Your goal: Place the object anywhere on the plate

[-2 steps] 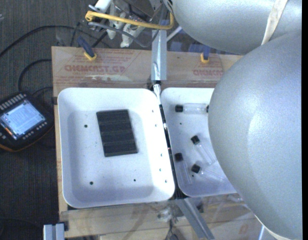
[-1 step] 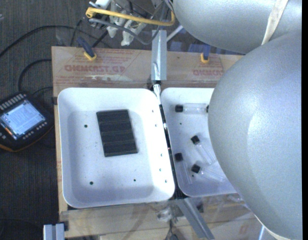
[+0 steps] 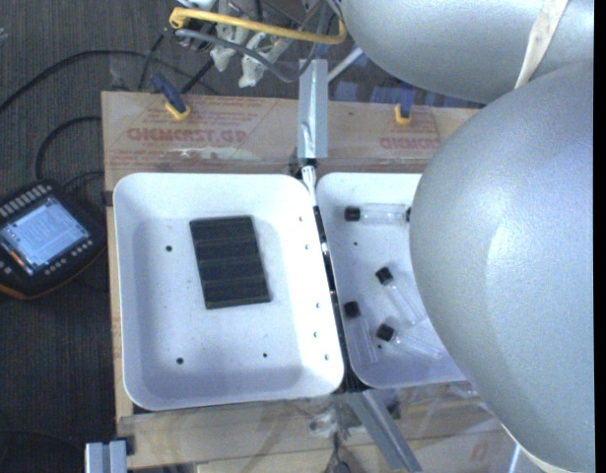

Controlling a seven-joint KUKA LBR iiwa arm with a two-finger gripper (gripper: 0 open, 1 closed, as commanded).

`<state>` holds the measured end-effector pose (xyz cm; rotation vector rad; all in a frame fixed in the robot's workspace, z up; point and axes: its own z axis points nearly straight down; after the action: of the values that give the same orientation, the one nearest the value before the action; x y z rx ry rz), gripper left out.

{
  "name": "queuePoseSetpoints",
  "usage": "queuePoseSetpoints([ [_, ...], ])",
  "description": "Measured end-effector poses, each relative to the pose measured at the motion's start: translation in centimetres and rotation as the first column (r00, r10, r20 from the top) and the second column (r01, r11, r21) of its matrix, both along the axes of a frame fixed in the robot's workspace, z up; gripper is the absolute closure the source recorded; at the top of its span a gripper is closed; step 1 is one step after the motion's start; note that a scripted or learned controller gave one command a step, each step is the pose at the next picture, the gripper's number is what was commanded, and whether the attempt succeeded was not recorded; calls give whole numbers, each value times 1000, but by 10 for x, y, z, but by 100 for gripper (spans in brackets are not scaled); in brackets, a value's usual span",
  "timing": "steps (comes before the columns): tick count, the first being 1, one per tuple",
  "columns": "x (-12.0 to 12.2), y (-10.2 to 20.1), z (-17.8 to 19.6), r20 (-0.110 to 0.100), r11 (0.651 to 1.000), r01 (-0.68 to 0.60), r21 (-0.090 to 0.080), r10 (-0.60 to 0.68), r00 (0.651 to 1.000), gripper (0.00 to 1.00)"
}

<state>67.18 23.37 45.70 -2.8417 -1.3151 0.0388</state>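
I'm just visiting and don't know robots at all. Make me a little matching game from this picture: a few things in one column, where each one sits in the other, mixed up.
Things:
1. dark ridged plate
2. clear vials with black caps
3. handheld control pendant with a screen
4. grey robot arm

Places:
A. on the dark floor, left of the bench
B. lying in the right bin
C. flat in the middle of the left bin
D. looming over the right side, covering part of the right bin

Pairs: 1-C, 2-B, 3-A, 4-D
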Motion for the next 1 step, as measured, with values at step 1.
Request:
queuePoseSetpoints([
  [1, 0, 1, 6, -6, 1000, -2, 0, 2, 1000, 100],
])
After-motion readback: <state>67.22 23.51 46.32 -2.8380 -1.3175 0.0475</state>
